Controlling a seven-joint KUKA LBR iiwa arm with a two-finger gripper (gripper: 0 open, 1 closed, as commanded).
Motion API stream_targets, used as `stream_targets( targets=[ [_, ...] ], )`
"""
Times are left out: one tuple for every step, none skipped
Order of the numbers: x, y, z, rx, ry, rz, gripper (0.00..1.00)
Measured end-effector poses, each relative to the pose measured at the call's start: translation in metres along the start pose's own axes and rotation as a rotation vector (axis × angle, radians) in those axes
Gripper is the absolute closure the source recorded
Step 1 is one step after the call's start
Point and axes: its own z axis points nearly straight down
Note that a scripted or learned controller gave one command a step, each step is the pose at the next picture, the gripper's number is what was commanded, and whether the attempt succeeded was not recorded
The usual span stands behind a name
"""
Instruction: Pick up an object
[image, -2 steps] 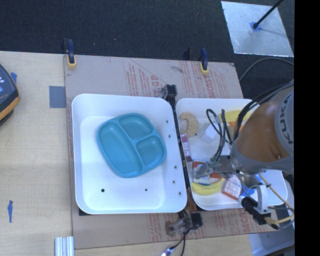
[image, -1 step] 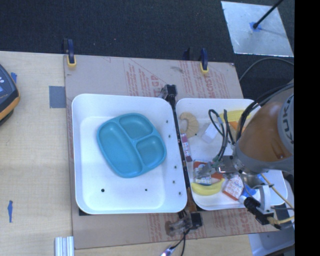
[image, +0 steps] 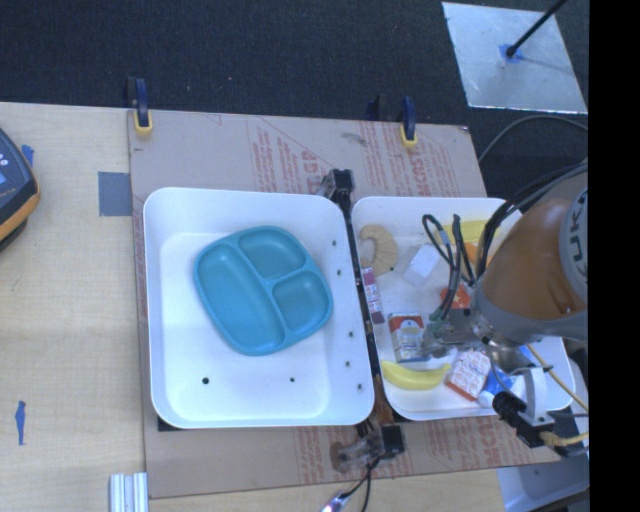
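My arm reaches into the right bin from the right, its orange band over the bin's right half. The gripper is low in the bin's middle, just above a yellow banana and beside a small red and white packet. Another red and white packet lies right of the banana, with a blue item beyond it. A beige curved piece, a white scrap and a yellow item lie toward the bin's far side. The arm hides the bin's right part.
The left bin holds a blue divided plate. A thin marker-like stick lies along the right bin's left wall. Black cables loop over the right bin's far part. A dark device sits at the bench's left edge.
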Motion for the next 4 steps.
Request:
stream_targets(
  targets=[
    [-0.032, 0.057, -0.03, 0.007, -0.002, 0.008, 1.0],
    [-0.032, 0.057, -0.029, 0.007, -0.002, 0.008, 0.0],
    [-0.044, 0.034, 0.01, 0.002, -0.001, 0.007, 0.0],
    [-0.012, -0.001, 0.01, -0.002, -0.004, 0.007, 0.0]
  ],
)
